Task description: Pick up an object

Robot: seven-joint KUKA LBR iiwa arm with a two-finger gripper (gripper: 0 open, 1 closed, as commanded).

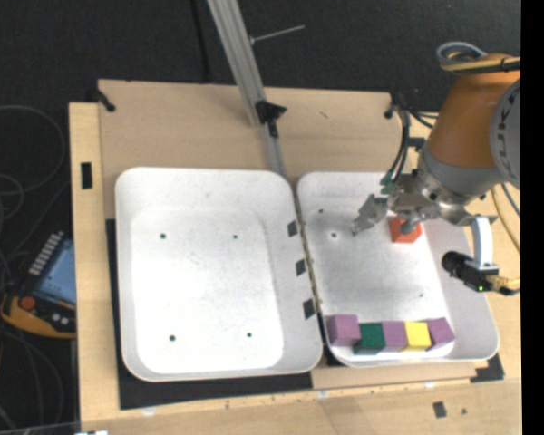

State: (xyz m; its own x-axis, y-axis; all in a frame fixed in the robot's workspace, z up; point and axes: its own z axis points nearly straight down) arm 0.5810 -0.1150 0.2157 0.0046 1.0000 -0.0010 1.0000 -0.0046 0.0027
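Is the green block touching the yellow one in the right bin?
Apart. The camera view shows a purple block sitting between the green block and the yellow block.

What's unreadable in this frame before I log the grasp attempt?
- Red block: mostly hidden under the wrist in the camera view; its full shape is unclear.
- Gripper: fingers too blurred to judge contact with the block.
- Block row at the right bin's near wall: too small to tell whether blocks touch.

Red block [405, 232] partly hidden beneath end effector [387, 214]; grip unconfirmed. Arm [476, 125] cut off at right edge. Counter [199, 120] front edge cropped.
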